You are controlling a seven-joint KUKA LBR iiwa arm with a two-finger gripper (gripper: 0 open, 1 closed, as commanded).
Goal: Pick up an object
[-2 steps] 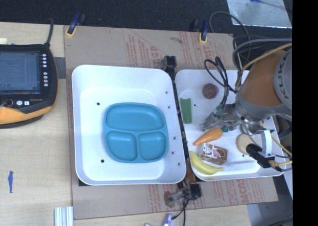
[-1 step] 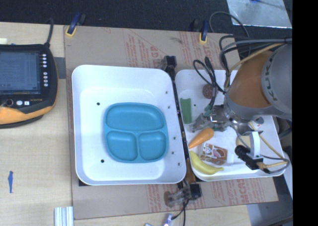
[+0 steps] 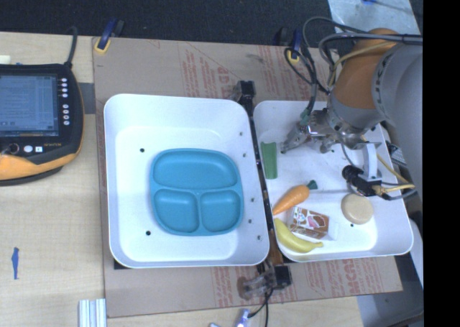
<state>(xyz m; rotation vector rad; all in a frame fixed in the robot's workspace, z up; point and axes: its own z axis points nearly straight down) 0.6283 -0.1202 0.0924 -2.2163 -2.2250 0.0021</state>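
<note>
The right bin (image 3: 381,243) holds a green block (image 3: 269,159) by its left wall, an orange carrot (image 3: 291,199), a yellow banana (image 3: 295,241), a red-and-white snack packet (image 3: 311,222) and a round beige disc (image 3: 356,208). My gripper (image 3: 307,140) hangs over the upper part of this bin, right of the green block and above the carrot. Its metal fingers (image 3: 290,144) are spread open with nothing between them.
The left bin (image 3: 122,174) holds a blue divided plate (image 3: 196,190). A teach pendant (image 3: 32,121) lies on the bench at the far left. Cables (image 3: 374,182) trail from the wrist over the right bin's right side.
</note>
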